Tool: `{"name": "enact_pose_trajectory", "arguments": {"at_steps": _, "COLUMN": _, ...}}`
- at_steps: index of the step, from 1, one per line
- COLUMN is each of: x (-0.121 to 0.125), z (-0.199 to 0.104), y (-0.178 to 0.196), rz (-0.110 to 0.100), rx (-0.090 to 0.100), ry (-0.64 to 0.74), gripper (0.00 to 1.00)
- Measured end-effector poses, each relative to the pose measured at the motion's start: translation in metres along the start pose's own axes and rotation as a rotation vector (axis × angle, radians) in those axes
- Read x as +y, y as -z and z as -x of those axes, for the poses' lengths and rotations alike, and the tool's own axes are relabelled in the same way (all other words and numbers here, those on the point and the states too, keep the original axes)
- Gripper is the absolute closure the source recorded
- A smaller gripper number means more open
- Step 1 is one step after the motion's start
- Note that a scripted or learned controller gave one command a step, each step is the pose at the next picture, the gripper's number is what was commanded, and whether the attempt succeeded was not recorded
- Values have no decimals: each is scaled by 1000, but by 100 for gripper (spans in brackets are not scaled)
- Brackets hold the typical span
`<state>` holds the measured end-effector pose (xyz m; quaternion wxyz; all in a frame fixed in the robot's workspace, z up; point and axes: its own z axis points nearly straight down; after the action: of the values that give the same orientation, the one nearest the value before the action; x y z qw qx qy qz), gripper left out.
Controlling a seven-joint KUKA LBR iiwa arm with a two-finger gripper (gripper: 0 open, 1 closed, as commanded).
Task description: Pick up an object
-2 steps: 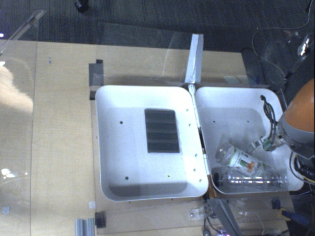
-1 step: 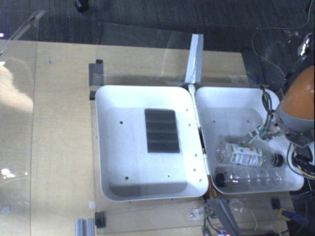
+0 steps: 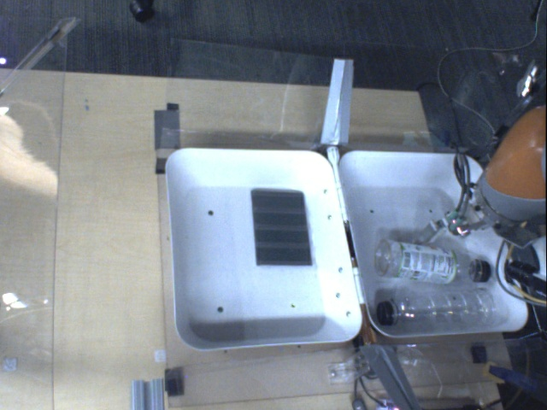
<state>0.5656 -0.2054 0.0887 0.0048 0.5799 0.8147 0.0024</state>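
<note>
Two clear plastic bottles (image 3: pixel 416 261) lie on their sides in the right bin (image 3: pixel 385 178), one just below and left of the pincer (image 3: pixel 457 223), the other (image 3: pixel 436 308) further below by the near wall. Whether the pincer is apart or together cannot be told. Well to its left, a dark ribbed block (image 3: pixel 280 226) sits alone in the left bin (image 3: pixel 197 254). Judged: nothing obstructs the nearer bottle.

The clear bottle (image 3: pixel 416 261) lying in the right bin (image 3: pixel 376 186), lower right of the frame, carries a pale label with dark print too small to read.

Hand (image 3: pixel 446 225) seemingly above bottle (image 3: pixel 419 261)
</note>
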Motion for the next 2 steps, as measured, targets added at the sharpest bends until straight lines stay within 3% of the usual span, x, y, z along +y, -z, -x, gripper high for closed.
{"name": "enact_pose_trajectory", "arguments": {"at_steps": 1, "x": -53, "z": -69, "y": 2, "rz": 6, "rx": -5, "ry": 149, "gripper": 0}}
{"name": "enact_pose_trajectory", "arguments": {"at_steps": 2, "x": 25, "z": -91, "y": 19, "rz": -2, "rx": 3, "ry": 211, "gripper": 0}}
